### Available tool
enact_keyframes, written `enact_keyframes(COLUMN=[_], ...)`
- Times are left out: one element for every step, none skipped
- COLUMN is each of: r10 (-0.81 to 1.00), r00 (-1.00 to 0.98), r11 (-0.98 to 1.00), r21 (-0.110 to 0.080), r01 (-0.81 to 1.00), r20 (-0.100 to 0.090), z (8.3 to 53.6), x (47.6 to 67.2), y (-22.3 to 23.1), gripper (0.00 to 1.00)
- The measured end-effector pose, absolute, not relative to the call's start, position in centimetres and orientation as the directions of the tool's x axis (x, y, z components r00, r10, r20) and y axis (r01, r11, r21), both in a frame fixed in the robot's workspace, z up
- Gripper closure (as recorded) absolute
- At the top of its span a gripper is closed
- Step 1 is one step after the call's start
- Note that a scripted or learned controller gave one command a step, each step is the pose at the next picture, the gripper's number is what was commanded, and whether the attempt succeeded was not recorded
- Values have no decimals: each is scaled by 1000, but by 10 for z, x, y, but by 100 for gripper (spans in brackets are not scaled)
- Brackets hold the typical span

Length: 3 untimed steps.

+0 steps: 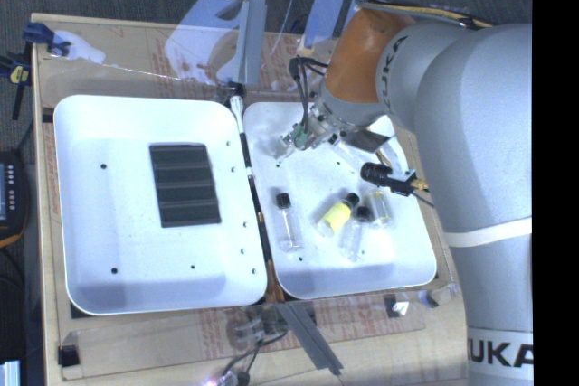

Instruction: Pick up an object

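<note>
in the left bin (81, 117) a dark ribbed block (185, 185) is seen lying flat near the middle, its long axis set from the near side to the far side and its top divided into three grooved bands. in the right bin (362, 283), close to the left wall, a clear vial (286, 221) is laid almost parallel to that wall, its black cap pointed to the far side. the gripper (297, 140) is placed over the far part of this bin; whether it is open or closed cannot be told. a yellow cylinder (335, 214) is laid aslant, its higher end turned to the right. just beside it two more clear vials (356, 235) are found. on the grey arm (479, 131) the letters "uka" (499, 355) can be read.
</note>
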<state>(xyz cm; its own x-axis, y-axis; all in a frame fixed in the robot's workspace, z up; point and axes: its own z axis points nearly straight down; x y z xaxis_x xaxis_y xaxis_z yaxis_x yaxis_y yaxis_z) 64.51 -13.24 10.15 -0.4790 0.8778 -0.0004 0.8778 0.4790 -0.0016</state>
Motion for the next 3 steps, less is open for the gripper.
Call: enact_keyframes(r10=[878,873,822], r00=[-479,-488,-570], r11=[479,488,570], r21=[-2,0,0], r01=[878,873,822], r20=[-1,-1,0], z=[102,146,92], x=[645,619,657], y=[-132,-211,-209], gripper=[0,0,0])
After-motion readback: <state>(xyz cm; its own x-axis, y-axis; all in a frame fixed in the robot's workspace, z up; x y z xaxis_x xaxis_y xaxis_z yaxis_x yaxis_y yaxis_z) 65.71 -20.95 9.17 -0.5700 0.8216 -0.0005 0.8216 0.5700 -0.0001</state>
